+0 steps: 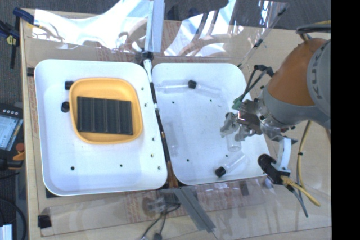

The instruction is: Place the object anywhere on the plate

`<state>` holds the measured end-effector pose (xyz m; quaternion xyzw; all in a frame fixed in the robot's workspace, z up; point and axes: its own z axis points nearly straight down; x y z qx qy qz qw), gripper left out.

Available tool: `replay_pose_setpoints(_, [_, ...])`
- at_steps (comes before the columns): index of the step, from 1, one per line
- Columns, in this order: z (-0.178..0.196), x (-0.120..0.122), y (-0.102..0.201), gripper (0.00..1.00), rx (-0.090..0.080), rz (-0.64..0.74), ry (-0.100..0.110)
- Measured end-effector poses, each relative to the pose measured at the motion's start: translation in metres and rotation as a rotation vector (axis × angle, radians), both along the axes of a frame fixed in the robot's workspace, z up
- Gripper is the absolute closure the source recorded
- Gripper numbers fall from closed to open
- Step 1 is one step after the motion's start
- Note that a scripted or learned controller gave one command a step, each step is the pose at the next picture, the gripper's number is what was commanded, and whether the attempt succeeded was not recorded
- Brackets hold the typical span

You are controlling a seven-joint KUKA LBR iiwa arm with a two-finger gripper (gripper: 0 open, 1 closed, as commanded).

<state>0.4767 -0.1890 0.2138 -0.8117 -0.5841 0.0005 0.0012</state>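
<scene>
- Overhead, a bench (pixel 315 199) carries two shallow white bins side by side.
- Left bin (pixel 50 171): a yellow plate (pixel 104 90) with a dark ribbed centre sits in its upper middle.
- Right bin (pixel 191 171): two clear tubes with black caps lie well apart, one tube (pixel 181 86) near the top edge, another tube (pixel 229 166) near the bottom edge.
- The grey arm with its orange band (pixel 295 78) reaches in from the right; its gripper (pixel 235 129) hangs over the right bin's right side. Whether the jaws are apart or together cannot be told.
</scene>
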Motion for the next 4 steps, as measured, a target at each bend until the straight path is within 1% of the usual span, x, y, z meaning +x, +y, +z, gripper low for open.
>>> replay_pose_setpoints(1, [0.138, 0.052, 0.024, 1.00, -0.001, 0.040, -0.002])
replay_pose_setpoints(2, [0.014, 0.065, 0.021, 1.00, 0.002, 0.304, 0.004])
replay_pose_setpoints(3, [0.054, 0.108, 0.046, 1.00, 0.000, 0.555, -0.001])
replay_pose_setpoints(4, [0.054, 0.108, 0.046, 0.00, 0.000, 0.555, -0.001])
